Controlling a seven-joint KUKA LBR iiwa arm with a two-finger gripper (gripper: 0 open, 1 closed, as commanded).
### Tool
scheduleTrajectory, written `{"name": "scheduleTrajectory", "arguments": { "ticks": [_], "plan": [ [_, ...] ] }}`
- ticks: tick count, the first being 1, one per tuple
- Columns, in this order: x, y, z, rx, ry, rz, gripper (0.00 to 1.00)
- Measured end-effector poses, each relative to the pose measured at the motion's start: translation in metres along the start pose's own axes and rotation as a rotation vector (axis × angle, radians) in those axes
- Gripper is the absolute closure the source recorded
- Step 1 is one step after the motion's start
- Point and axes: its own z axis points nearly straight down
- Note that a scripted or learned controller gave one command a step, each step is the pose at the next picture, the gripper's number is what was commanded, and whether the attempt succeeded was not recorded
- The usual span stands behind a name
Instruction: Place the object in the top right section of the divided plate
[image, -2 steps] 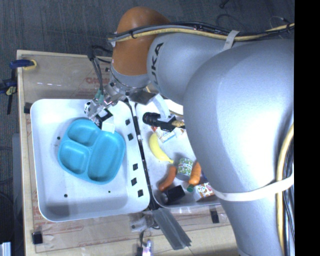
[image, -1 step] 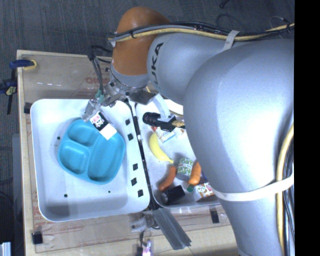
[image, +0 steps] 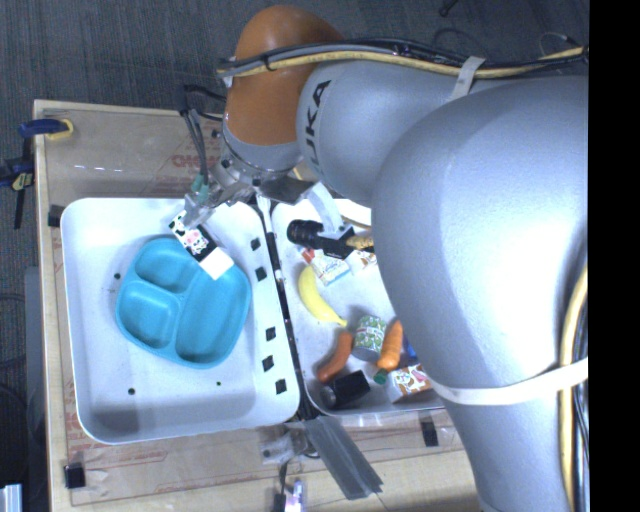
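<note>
The blue divided plate (image: 185, 310) lies in the left bin (image: 90, 390), turned at an angle. My gripper (image: 193, 226) hangs over the plate's upper right rim, near the bin's back wall. A small box (image: 203, 246), white with a black patterned end, sits between its fingertips and hangs over the plate's top right section. The gripper is shut on this box. The box's lower white end reaches just over the blue rim.
The right bin (image: 330, 412) holds a banana (image: 318, 297), a small carton (image: 331, 268), a sausage (image: 334, 356), a green can (image: 369, 335), a carrot (image: 392, 343) and a black block (image: 350, 386). The big grey arm covers the bin's right side. A divider wall (image: 275, 320) separates the bins.
</note>
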Motion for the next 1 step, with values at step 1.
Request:
{"name": "scheduleTrajectory", "arguments": {
  "ticks": [1],
  "plan": [
    [-0.0428,-0.0229,-0.0084,0.001,-0.001,-0.046,1.00]
  ]
}}
